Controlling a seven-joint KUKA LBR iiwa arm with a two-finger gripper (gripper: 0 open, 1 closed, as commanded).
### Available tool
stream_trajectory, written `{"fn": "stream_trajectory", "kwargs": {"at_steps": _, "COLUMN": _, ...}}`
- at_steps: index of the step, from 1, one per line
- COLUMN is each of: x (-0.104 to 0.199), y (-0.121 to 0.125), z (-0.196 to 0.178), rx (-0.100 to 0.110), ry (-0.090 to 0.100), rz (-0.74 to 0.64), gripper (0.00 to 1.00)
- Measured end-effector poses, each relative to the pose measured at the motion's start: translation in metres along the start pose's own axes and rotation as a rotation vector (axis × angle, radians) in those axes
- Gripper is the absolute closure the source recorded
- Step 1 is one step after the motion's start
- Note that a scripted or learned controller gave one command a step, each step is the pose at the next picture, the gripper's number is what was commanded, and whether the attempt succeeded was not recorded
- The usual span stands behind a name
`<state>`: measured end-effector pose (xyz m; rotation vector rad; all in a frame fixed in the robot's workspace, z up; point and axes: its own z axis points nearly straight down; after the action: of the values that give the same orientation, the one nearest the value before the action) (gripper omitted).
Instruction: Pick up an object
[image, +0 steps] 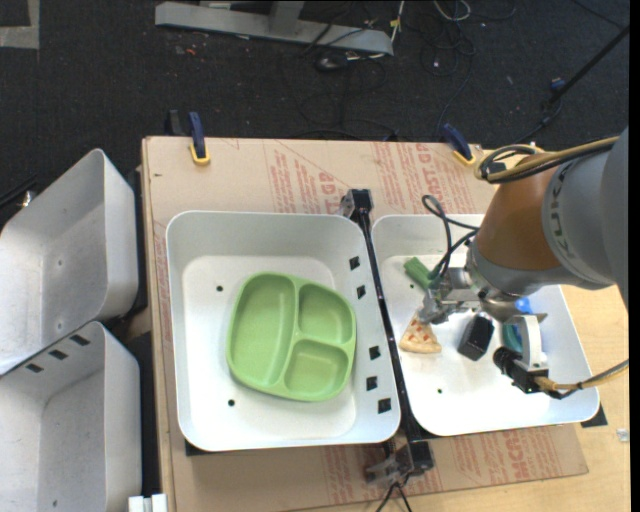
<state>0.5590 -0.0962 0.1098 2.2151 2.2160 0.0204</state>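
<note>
Nearest the camera is the near edge of the bench (300, 468), where a black clamp (405, 459) sits at the seam between the two white bins. The left bin (187, 330) holds one thing: a light green divided plate (293, 337), lying flat in the middle with its three compartments facing up. It is wide and shallow, so I judge it a poor target for a narrow gripper.

The right bin (470, 402) holds the smaller pieces. A toy pizza slice (421, 338), tan and orange, lies flat near the bin's left wall, about halfway along it. A small green piece (417, 268) lies toward the bin's far left corner.

The grey arm with its orange band (515, 225) comes in over the bin's right edge and bends down. This puts the gripper (438, 305) low between the two pieces, just beside the slice's pointed end. I cannot tell whether the gripper is open or closed, because its tip is dark and crossed by cables from here. I see nothing held in it.

I read this placement as an approach to the pizza slice, the likeliest thing to be picked. The slice lies close to the wall, which could crowd the grasp.
</note>
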Motion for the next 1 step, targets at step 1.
{"fn": "stream_trajectory", "kwargs": {"at_steps": 1, "x": 0.0005, "y": 0.0024, "z": -0.0638, "rx": 0.009, "ry": -0.005, "rz": -0.002, "gripper": 1.0}}
